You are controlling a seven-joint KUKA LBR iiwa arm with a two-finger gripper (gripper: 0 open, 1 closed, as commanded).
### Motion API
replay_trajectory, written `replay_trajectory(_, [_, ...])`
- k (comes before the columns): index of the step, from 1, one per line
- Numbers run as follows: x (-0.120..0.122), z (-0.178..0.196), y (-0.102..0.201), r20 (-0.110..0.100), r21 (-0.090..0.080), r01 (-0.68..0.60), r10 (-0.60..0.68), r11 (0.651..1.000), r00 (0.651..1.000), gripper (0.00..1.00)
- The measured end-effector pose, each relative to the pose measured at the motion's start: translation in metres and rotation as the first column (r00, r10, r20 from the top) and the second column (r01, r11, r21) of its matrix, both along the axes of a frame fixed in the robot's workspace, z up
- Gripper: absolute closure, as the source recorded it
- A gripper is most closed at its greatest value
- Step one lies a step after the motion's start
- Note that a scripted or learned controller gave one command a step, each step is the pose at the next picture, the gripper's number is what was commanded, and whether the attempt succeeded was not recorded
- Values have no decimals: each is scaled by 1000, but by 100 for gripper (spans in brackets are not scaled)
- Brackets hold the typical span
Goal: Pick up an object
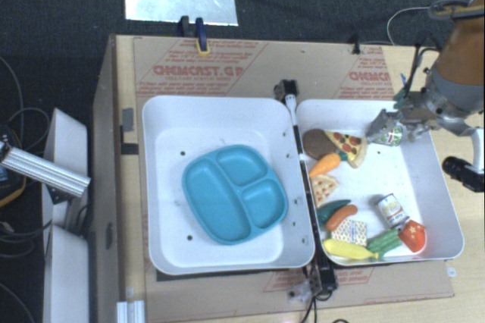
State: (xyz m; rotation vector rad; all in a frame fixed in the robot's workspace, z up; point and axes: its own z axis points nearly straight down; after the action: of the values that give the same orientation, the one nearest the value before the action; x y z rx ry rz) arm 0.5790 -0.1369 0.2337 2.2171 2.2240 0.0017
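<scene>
My gripper (392, 130) hangs over the back of the right bin (443, 192), below the grey arm with its orange band. A small green-and-white can (392, 137) sits between its fingers, and they are shut on it. Other toy foods lie in the same bin. A pizza slice (346, 143) and an orange carrot (326, 164) lie to the gripper's left. A silver tin (390, 209) and a red tomato (413, 236) are nearer the front.
The left bin (170, 162) holds a blue divided plate (235, 192). A yellow banana (348, 249), a green vegetable (384, 242), a red sausage (342, 217) and a small patterned box (354, 230) crowd the right bin's front. A black divider clamp (288, 92) stands between the bins.
</scene>
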Motion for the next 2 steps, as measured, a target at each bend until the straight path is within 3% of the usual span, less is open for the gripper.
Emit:
replay_trajectory(1, [22, -130, 44, -3, 1, 0, 0, 1000, 1000, 0])
replay_trajectory(2, [42, -141, 42, 8, -2, -1, 1, 1000, 1000, 0])
